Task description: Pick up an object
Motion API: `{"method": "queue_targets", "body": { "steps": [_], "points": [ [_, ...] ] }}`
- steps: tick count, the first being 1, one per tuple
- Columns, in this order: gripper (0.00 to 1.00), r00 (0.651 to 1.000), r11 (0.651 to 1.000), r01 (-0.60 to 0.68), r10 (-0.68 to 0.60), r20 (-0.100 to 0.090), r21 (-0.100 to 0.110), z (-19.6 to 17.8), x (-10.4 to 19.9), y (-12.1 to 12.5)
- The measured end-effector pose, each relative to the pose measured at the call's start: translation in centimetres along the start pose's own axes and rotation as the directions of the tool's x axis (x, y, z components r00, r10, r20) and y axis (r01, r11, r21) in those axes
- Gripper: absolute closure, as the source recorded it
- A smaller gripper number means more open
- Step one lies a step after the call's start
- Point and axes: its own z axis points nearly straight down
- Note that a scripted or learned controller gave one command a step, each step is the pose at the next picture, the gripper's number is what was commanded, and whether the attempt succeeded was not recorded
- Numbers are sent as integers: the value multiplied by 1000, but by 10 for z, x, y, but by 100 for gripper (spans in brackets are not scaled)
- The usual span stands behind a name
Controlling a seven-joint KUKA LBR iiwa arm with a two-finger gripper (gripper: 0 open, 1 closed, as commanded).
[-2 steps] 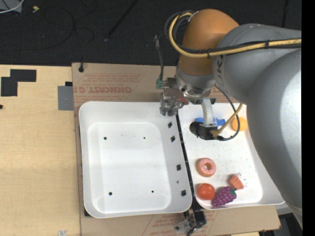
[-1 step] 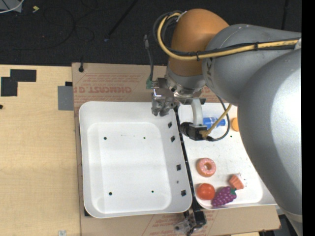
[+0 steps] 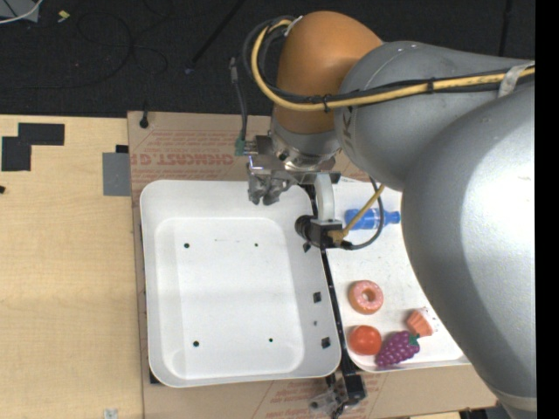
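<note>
The tool (image 3: 266, 188) hangs near the top middle of the frame, over the back edge of the left bin (image 3: 166, 260). I cannot tell if it is open or closed. The toys lie lower right of it, in the right bin (image 3: 395, 260). The blue bottle (image 3: 374, 218) is nearest, lying sideways across the frame.
</note>
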Motion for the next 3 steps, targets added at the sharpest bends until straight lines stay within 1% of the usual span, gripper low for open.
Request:
{"method": "queue_targets", "body": {
  "steps": [1, 2, 3],
  "points": [
    [100, 1000, 1000, -2, 2, 0, -2, -39, 11, 1],
    [100, 1000, 1000, 4, -4, 1, 8, 26, 101, -2],
    [100, 1000, 1000, 0, 0, -4, -14, -117, 112, 2]
  ]
}}
